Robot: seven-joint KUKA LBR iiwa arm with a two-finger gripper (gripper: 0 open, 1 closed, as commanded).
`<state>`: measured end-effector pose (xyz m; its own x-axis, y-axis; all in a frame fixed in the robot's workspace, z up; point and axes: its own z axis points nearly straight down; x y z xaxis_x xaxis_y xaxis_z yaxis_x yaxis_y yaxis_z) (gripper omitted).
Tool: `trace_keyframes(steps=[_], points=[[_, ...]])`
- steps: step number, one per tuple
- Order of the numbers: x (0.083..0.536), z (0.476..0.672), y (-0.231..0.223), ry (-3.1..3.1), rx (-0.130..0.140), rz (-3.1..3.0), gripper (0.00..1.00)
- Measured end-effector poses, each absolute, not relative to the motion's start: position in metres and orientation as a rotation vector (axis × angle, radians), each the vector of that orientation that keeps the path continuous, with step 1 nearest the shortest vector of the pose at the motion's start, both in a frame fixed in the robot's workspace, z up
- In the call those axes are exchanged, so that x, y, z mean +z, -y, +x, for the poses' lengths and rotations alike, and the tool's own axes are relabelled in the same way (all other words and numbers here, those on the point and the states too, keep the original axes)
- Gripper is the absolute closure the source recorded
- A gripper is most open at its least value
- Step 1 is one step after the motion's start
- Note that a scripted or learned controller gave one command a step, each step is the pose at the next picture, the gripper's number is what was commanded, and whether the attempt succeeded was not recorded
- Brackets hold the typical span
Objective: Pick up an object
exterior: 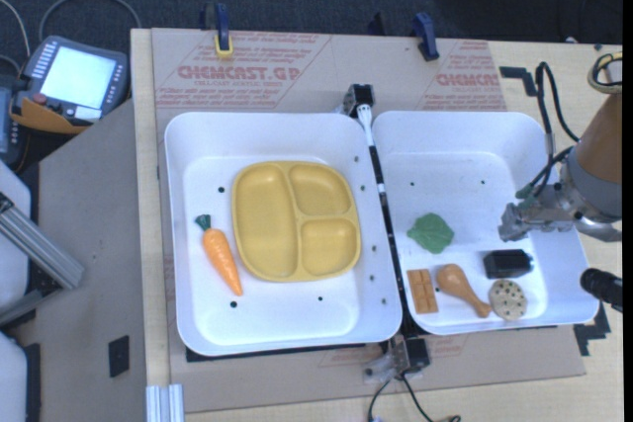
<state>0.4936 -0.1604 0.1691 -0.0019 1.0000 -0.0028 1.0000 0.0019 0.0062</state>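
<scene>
Cookie [507,297] and drumstick [463,287] nearest; above them, claw [516,223] over black block [507,263], grip state indiscernible.

1. Arm [601,161]: one, reaching in from the right edge; orange band above a grey wrist section.
2. Wrist: grey, angled down and leftward, cables trailing above.
3. Gripper [510,222]: metallic, pointing left and down, low at the arm's end.

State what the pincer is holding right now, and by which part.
Nothing is held. The pincer hangs over the right bin, above the black block, with no object seen between its fingers.
</scene>
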Motion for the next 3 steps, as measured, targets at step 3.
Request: trace_keyframes(steps=[3], points=[[0.238,0.516,0.048,-2.227,0.006,2.212,1.0]])
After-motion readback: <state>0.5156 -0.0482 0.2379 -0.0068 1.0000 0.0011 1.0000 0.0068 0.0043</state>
